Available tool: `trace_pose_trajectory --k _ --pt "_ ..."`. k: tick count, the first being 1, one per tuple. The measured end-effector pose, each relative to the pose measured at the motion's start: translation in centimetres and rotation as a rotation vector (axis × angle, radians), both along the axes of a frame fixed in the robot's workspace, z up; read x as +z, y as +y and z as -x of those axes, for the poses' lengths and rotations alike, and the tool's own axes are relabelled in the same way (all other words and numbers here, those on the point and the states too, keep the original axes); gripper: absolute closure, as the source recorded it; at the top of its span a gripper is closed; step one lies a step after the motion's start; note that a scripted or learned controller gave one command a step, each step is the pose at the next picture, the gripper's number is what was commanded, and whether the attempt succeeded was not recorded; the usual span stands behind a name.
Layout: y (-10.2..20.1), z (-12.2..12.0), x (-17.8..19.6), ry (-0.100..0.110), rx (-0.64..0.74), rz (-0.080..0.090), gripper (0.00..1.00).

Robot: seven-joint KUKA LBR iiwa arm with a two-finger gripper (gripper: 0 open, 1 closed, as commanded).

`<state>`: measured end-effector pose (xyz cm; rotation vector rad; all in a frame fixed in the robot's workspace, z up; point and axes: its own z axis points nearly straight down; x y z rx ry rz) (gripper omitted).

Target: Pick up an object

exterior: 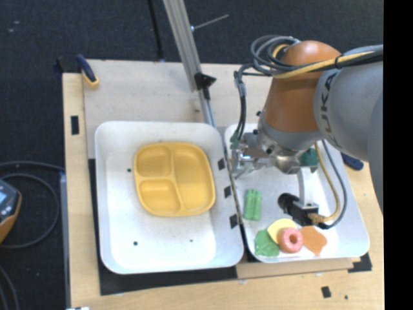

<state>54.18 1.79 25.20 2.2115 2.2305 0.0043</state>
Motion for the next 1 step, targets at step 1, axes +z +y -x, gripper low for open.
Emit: trace_pose_trajectory --k 1 --pt "4.48 0.33 -1.11 0.003 -0.003 0.001 1.0"
